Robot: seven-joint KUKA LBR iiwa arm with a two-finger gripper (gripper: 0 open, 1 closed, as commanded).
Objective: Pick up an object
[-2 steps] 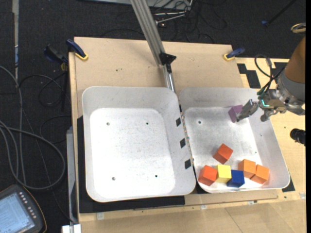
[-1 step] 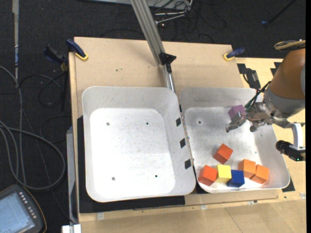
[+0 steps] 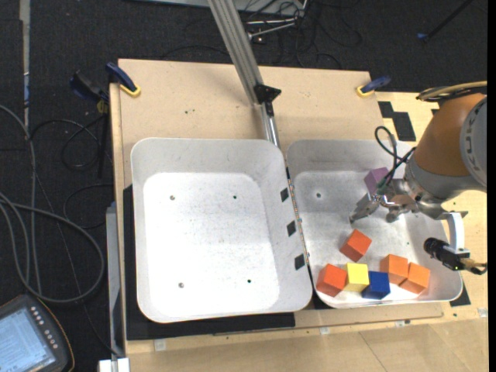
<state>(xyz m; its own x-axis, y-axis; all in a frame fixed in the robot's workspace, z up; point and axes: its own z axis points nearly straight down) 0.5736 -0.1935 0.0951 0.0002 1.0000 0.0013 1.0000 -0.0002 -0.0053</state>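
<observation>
— Sweep it for me from the left. What did you have in front of you?

— Your left bin [image 3: 208,227] carried nothing to pick. Everything sat in the right bin [image 3: 325,178]. Along its near wall you had a row: an orange cube [image 3: 332,279], a yellow cube [image 3: 357,274] touching it, a blue cube [image 3: 377,284], then two more orange cubes [image 3: 407,273] at the right end. One orange cube [image 3: 357,244] stood apart from that row, toward the bin's middle.

— And the claw?

— The gripper [image 3: 366,209] hung just above that lone cube. From the fingertips the cube lay at about six o'clock, near but not touching. A purple block [image 3: 377,178] sat at about one o'clock from the tips, partly hidden by the wrist.

— Open or closed?

— You couldn't tell; the tips were too small and dark against the bin floor. Nothing showed between them.

— How did the cube look?

— Small, matte orange, square-faced, turned a little so a corner pointed at the near wall. With no long axis, I'd judge the turn of the wrist mattered more than the side you came from.
</observation>
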